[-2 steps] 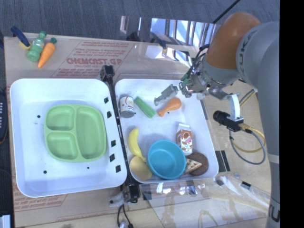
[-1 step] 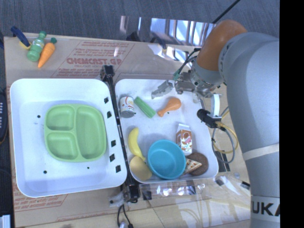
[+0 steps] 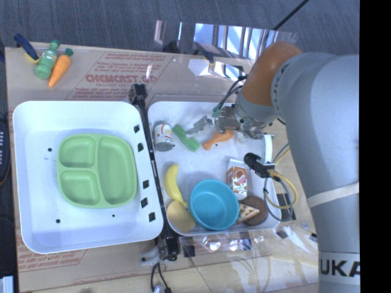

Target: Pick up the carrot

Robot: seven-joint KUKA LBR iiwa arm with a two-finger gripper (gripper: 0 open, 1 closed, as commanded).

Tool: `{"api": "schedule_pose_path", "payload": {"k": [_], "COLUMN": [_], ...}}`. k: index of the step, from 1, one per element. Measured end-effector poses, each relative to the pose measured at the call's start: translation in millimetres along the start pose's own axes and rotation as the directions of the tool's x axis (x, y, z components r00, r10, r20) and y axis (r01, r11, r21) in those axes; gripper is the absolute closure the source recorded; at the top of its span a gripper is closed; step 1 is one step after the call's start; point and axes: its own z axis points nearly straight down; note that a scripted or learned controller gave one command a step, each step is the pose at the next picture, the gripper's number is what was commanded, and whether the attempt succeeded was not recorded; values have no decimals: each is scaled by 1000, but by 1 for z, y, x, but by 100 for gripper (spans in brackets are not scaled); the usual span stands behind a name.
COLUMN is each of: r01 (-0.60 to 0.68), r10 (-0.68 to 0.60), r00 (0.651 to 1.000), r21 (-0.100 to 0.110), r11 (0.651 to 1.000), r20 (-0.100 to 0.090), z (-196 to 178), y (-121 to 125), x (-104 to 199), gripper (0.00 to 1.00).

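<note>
An orange carrot (image 3: 218,139) lies in the upper middle of the right bin (image 3: 183,112), slanting up to the right. My gripper (image 3: 214,127) hangs right over it, at the end of the grey arm that comes in from the right. It looks open, with one finger (image 3: 199,126) to the left of the carrot and the other above its right end. The carrot rests on the bin floor, close under the fingers. I cannot tell whether they touch it. A second toy carrot (image 3: 59,69) lies outside the bins, on the bench at the top left.
The right bin also holds a small can (image 3: 162,136), a green stick-shaped toy (image 3: 186,137), a banana (image 3: 173,182), a blue bowl (image 3: 214,204), a small carton (image 3: 237,180) and a pizza slice (image 3: 249,212). A green divided plate (image 3: 98,170) sits in the left bin (image 3: 30,121).
</note>
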Motion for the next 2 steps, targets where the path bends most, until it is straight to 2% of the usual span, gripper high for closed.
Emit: {"api": "schedule_pose_path", "payload": {"k": [1,2], "r01": [4,-113], "r10": [-4,113], "r00": [1000,994], "r21": [3,6], "r11": [1000,994], "r20": [1,5], "z": [-11,-55], "y": [0,14], "x": [0,100], "gripper": [100,100]}}
